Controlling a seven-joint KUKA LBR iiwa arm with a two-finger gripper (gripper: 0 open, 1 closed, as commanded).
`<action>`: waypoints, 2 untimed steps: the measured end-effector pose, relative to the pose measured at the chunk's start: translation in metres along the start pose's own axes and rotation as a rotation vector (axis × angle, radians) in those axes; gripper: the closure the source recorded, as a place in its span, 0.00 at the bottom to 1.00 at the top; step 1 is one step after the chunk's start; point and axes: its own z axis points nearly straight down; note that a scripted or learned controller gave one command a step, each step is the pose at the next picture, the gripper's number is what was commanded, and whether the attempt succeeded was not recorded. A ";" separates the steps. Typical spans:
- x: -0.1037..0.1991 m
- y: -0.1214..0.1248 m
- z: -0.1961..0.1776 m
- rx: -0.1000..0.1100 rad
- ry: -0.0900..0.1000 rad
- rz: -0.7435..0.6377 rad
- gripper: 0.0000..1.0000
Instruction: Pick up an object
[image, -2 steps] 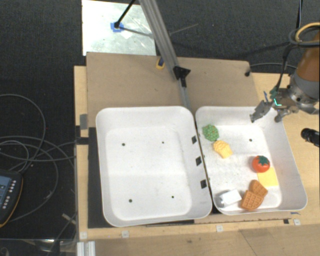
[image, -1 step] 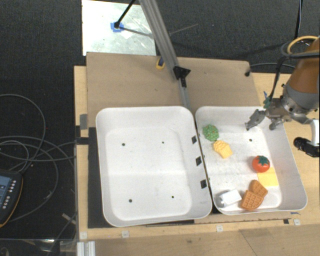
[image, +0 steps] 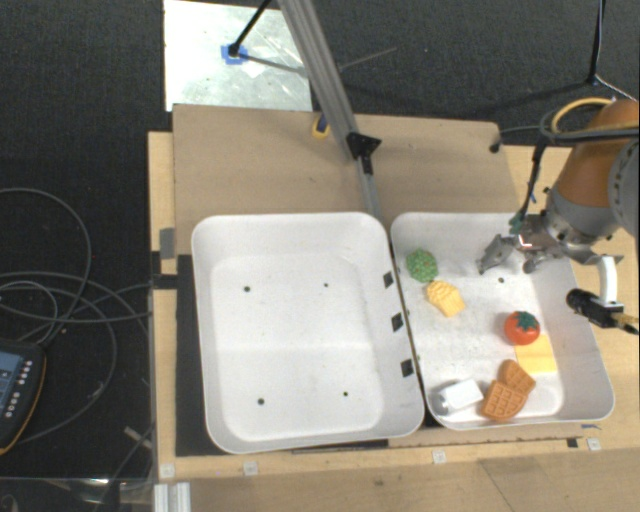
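Now the pincer (image: 512, 254) hangs spread open with nothing in it, over the top of the right bin (image: 600, 405). The red tomato (image: 521, 327) sits nearest, just below it, toward the bin's front.

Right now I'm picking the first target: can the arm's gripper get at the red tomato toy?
Probably yes. The gripper hangs over the right bin, and the tomato lies apart from the yellow block and waffle, with nothing over it.

Grey arm (image: 622, 190), orange band (image: 588, 170), dull metal pincer (image: 516, 259)
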 end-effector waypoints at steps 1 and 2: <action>0.000 0.001 0.019 -0.003 -0.001 -0.001 0.00; 0.000 0.002 0.006 -0.008 -0.003 -0.004 1.00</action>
